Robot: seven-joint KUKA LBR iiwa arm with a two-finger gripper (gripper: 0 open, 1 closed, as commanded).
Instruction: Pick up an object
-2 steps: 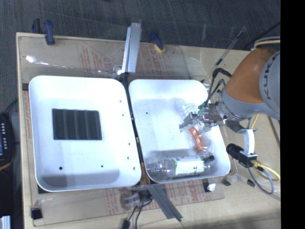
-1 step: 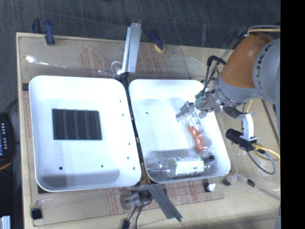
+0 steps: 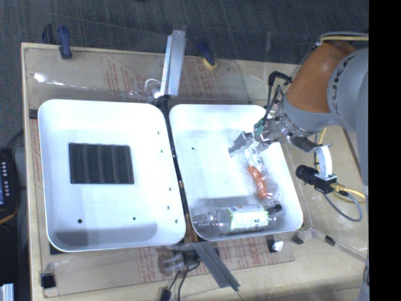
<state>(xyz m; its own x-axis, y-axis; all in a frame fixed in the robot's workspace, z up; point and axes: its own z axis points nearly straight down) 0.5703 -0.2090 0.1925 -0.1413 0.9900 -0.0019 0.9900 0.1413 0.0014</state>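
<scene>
Orange and clear, a small packet (image 3: 260,182) lies in the right bin (image 3: 207,168), along its right wall, with a clear plastic bottle (image 3: 237,219) with a green label and black cap on its side just below it at the bin's near edge. Directly above the packet the gripper (image 3: 250,144) reaches into the bin; whether the jaws are apart or together I cannot tell. On the desk (image 3: 125,64), the left bin (image 3: 56,168) holds a dark ribbed rectangular block (image 3: 101,163).
</scene>
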